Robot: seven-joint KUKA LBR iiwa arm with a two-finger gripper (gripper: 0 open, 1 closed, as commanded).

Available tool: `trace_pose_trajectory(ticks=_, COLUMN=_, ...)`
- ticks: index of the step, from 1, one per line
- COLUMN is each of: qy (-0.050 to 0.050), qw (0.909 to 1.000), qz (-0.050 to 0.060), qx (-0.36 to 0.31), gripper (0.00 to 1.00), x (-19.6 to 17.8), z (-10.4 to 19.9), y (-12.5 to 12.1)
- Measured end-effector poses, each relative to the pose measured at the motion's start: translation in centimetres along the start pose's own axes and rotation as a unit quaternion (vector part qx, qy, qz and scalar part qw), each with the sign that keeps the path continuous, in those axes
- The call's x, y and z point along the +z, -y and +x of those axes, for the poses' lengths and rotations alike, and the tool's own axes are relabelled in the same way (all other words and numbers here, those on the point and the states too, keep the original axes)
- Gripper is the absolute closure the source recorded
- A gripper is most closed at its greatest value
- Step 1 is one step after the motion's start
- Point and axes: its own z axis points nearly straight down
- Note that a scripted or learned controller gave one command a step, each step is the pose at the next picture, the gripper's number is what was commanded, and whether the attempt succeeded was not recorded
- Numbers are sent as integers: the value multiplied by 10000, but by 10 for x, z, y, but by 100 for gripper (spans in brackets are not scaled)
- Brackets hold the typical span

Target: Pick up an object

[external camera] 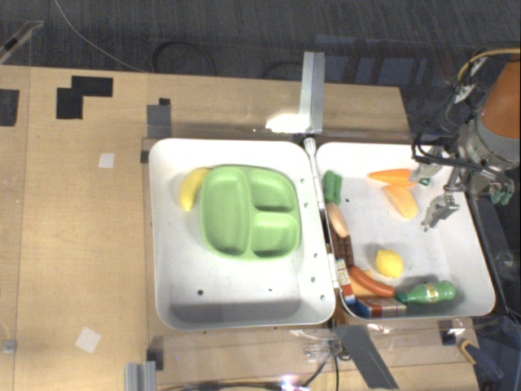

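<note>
My gripper (437, 210) hangs over the right side of the right bin (464, 251), just right of an orange wedge (403, 201) and an orange carrot (391, 174). It is apart from both. A yellow lemon (389, 263) lies below and left of it. Along the bin's front lie a green bottle (426, 293) and a red sausage (370, 282). A green vegetable (332, 186) and a tan roll (337, 220) lie against the bin's left wall.
The left bin (203, 300) holds a green divided plate (248, 210) with a yellow banana (192, 187) at its left edge. A metal post (313, 96) stands behind the divider between the bins. Cables hang around the arm's wrist (488, 137) at the right.
</note>
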Motion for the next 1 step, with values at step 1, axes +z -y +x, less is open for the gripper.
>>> trace_pose_trajectory(ticks=1, qy=42, qw=9996, qz=0, qx=273, gripper=0, x=123, z=-72, y=-23)
